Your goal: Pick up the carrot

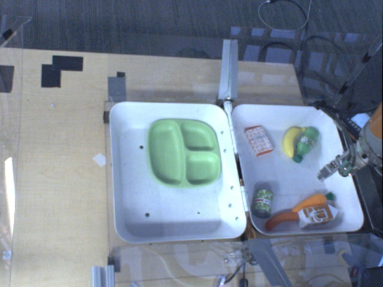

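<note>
I see the pale wooden bench (54,178) carrying two shallow white plastic bins side by side. I'll take the left white bin (128,214) as my landmark. Sitting inside it, roughly centred, is a light green three-compartment plastic tray (183,152). Touching its right edge is the right white bin (278,178), where everything else sits.

The grey arm with the orange band (376,127) comes in at the far side of the right bin from the landmark. Its two-finger gripper (333,169) hangs over that bin's right part, with nothing between the fingers; at this resolution I can't tell whether the jaws are parted or closed.

The long orange carrot (302,209) lies near the right bin's front wall, running away from the landmark, its far end against a small white-and-orange carton (317,216). The yellow banana (291,141) lies toward the back of the right bin, a green bottle-shaped toy (305,143) touching it on the side away from the landmark. The flat red-patterned card packet (258,140) lies nearer the landmark than the banana. The small dark green can (262,201) sits just past the landmark's right wall, near the front.
</note>
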### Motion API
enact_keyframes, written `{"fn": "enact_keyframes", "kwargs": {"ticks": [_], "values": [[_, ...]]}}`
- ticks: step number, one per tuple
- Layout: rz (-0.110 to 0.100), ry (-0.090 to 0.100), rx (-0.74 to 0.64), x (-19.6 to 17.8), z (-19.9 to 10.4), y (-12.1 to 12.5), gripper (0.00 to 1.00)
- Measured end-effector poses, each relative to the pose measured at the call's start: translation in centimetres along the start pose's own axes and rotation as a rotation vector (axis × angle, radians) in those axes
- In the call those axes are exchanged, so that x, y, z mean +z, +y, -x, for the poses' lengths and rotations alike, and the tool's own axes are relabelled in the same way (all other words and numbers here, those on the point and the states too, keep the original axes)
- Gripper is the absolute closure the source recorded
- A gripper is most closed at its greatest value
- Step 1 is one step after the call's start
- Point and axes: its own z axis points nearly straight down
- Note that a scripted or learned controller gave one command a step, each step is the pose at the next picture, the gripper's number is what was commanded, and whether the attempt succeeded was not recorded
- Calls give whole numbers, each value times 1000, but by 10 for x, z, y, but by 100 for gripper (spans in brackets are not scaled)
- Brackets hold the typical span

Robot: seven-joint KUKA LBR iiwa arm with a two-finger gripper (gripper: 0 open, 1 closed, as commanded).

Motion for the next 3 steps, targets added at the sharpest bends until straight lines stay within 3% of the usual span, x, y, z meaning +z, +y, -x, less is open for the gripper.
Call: {"fn": "enact_keyframes", "kwargs": {"ticks": [1, 2, 3], "values": [[0, 0, 1, 0, 0, 0, 0], [-2, 3, -301, 99, 8, -6, 0], [3, -6, -317, 122, -7, 5, 0]]}}
